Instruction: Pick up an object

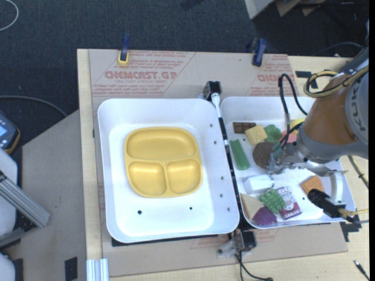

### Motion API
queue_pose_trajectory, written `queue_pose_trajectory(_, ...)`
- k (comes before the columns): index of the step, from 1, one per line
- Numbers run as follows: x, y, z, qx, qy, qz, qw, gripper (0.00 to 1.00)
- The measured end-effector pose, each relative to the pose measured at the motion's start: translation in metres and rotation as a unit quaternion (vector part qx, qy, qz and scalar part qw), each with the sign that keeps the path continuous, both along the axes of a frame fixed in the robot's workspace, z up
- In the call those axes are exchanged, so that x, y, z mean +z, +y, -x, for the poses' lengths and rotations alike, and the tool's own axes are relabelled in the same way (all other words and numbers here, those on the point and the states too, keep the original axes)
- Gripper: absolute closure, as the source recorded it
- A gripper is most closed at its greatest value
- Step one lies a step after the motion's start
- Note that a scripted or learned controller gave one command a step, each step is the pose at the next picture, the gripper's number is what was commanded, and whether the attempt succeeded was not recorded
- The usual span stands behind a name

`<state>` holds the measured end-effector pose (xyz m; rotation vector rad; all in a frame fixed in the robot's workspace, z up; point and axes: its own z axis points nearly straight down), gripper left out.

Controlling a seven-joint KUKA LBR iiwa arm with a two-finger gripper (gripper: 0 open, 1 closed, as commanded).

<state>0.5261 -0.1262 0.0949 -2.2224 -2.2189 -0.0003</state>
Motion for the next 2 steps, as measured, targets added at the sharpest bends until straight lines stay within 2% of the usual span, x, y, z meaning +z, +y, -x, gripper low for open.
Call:
queue_pose_trajectory(1, 0.062, -0.004, -0.006, 0.001, -0.004, 0.0019, 1.0000, 1.00)
queue_pose_trajectory(2, 0.105, -0.003, -0.011, 0.001, -0.004, 0.0017, 1.0000, 1.00)
